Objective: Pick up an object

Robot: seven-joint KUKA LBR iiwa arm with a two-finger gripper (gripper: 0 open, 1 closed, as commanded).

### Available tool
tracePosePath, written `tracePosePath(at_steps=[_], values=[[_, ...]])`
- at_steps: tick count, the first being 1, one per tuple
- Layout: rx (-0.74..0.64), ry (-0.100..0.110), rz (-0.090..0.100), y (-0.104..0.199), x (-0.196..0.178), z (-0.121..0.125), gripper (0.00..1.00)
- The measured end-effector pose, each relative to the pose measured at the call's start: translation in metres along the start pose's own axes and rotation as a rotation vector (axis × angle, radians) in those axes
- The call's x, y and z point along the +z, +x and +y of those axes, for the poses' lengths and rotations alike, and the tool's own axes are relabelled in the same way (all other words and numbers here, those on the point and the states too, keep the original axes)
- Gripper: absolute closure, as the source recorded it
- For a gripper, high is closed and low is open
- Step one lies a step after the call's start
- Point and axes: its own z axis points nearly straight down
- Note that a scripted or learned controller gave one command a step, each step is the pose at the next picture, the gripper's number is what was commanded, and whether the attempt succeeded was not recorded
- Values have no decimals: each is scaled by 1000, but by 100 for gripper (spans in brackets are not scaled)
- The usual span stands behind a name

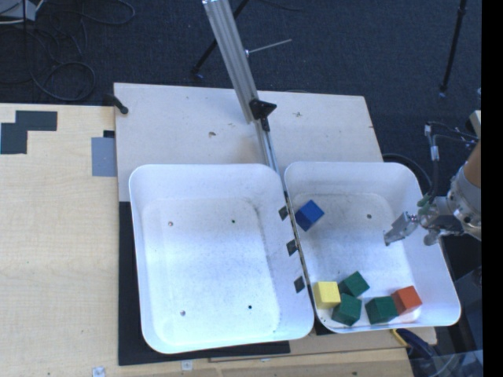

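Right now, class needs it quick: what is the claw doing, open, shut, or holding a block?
Claw: over the right bin, near its right wall; open or shut cannot be told. No block seen in it.

Robotics laboratory test bench.
Two shallow white bins [206,181] on a pale board [189,124]; aluminium profile mast [234,57] rising behind; loose cables [63,77] and stand legs on dark carpet [354,38]; coloured test blocks [363,297] in the right-hand bin.

Pale bench board [181,124], two shallow white bins on it, left bin [157,187], right bin [409,179], side by side
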Motion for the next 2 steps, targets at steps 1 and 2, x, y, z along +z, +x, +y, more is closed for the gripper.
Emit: tracePosePath(at_steps=[1, 2], values=[[-9, 10, 6, 82, 89, -2, 0], [-3, 0, -1, 98, 120, 24, 0]])
